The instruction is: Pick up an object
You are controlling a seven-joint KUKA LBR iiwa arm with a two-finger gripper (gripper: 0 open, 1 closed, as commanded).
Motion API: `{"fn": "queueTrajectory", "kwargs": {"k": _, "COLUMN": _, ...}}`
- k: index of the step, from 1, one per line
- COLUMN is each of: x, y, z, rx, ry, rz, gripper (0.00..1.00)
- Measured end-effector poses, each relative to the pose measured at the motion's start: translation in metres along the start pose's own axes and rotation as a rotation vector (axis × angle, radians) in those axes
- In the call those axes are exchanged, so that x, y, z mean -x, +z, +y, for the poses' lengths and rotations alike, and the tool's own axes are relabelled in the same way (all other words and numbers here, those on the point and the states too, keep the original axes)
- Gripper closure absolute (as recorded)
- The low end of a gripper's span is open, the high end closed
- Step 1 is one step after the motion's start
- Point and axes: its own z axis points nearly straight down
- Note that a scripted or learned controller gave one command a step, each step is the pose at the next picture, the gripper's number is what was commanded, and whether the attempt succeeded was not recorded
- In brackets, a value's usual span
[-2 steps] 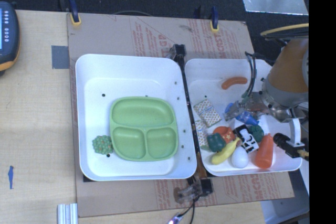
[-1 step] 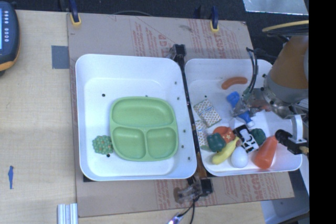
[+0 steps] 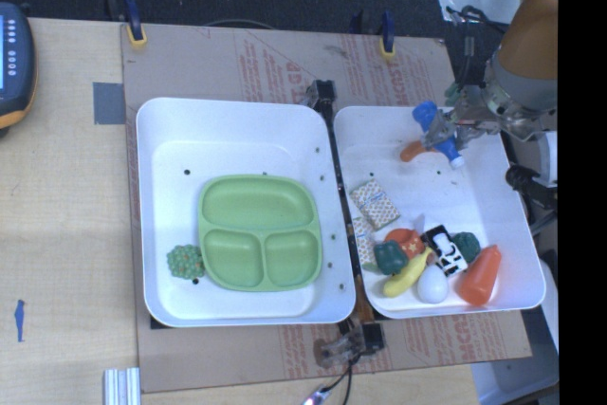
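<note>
Orange bottle (image 3: 480,277) in right bin (image 3: 493,180).

A small orange carrot-shaped toy (image 3: 413,150) is lying on its side near the far wall of the right-hand shallow white bin (image 3: 493,194), well apart from the rest. A cluster is crowding that bin's near edge: a flat patterned packet (image 3: 374,203) is lying slantwise, a red tomato-like piece (image 3: 402,240) is sitting just beside a dark green lump (image 3: 390,257), a yellow banana-shaped toy (image 3: 408,274) is touching a white egg-shaped object (image 3: 432,287), and a black-and-white block (image 3: 446,251) is resting between a second dark green piece (image 3: 466,246) and them. An orange-red bottle-shaped toy (image 3: 479,276) is lying tilted at the cluster's right.
</note>
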Motion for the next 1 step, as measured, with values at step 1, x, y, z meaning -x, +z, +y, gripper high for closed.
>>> {"fn": "queueTrajectory", "kwargs": {"k": 1, "x": -0.0658, "y": 0.0177, "z": 0.0266, "rx": -0.012, "ry": -0.003, "rz": 0.003, "gripper": 1.00}}
